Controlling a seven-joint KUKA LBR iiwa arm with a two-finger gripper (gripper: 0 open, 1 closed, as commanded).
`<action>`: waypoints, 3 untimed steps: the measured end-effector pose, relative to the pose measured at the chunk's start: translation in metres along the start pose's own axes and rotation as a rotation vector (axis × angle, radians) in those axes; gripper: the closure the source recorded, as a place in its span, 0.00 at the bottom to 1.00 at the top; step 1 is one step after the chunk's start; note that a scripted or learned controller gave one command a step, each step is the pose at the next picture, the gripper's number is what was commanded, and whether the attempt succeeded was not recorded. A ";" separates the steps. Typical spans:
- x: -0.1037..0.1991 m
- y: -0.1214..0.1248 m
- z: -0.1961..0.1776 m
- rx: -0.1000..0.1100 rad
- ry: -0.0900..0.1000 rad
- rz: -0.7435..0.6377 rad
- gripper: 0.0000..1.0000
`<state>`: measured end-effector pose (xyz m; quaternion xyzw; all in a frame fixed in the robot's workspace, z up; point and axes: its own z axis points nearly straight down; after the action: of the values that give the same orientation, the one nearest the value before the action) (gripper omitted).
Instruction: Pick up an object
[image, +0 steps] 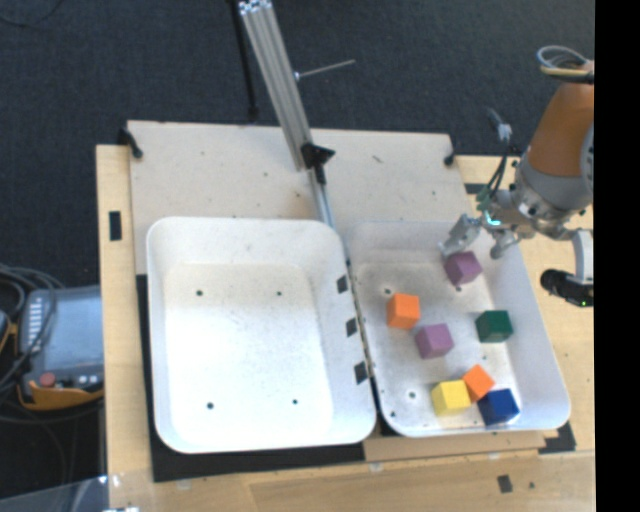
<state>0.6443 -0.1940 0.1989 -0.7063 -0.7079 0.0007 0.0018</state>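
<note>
My gripper (479, 238) hangs over the far end of the right bin (530, 400), its two fingers spread apart and open. A purple cube (462, 267) lies just in front of the left finger (459, 236), close to it but not between the two fingers. Further forward in the same bin lie an orange cube (404, 310), a second purple cube (433, 340) and a dark green cube (493, 326). A yellow cube (451, 396), a small orange cube (479, 380) and a blue cube (498, 405) crowd together at the near end.
The left bin (160, 300) stands beside the right one, a low divider with black clips between them. A slanted metal pole (285, 95) rises from behind the bins. A grey control pendant (60, 345) sits off the bench at the left.
</note>
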 end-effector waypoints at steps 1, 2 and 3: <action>-0.001 0.001 -0.003 -0.004 -0.005 -0.003 0.00; -0.012 -0.005 0.048 0.000 -0.005 0.004 0.00; -0.014 -0.006 0.100 0.000 -0.005 0.005 0.00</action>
<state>0.6383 -0.2082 0.0993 -0.7082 -0.7060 0.0023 -0.0001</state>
